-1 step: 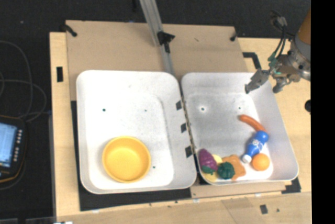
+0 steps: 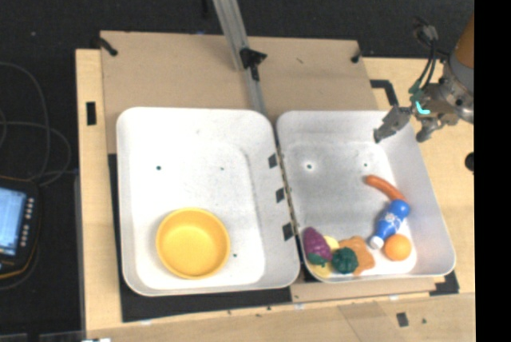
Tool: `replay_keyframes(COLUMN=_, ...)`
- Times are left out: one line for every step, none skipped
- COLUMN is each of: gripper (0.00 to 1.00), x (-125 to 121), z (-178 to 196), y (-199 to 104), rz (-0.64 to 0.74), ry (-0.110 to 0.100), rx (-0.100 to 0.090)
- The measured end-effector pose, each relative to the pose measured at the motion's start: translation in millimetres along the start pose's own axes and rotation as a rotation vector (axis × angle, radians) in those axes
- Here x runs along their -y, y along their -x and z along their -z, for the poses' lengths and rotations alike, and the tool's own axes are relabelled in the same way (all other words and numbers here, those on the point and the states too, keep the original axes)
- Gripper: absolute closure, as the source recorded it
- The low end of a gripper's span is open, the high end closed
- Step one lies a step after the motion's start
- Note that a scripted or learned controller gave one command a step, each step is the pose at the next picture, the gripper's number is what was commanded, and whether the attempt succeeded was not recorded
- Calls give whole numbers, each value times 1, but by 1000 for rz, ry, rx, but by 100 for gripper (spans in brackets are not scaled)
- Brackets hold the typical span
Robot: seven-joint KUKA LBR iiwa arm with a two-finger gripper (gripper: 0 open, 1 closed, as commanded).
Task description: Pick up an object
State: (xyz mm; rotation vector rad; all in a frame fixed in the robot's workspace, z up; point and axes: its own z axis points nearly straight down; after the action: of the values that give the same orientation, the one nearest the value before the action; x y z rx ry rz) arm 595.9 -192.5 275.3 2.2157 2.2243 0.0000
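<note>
Lying in the right bin (image 2: 319, 142), the orange sausage-shaped toy (image 2: 384, 187) sits below and slightly left of the gripper (image 2: 408, 129), well apart from it; the fingers are spread and grip nothing. Its long axis runs diagonally, from upper left down to lower right. Just below it stands a small blue bottle with a white cap (image 2: 390, 222), then a smooth orange ball (image 2: 398, 248), a dark green lump (image 2: 345, 260) and a purple piece (image 2: 315, 244). A round yellow bowl (image 2: 192, 242) rests in the left bin (image 2: 192, 141).
</note>
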Motion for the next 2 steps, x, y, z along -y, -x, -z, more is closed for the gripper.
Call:
replay_keyframes(gripper=0, x=11, z=-52, y=2, rz=-4, ry=-5, rx=0)
replay_keyframes(gripper=0, x=12, z=-114, y=-3, rz=-4, ry=-7, rx=-1)
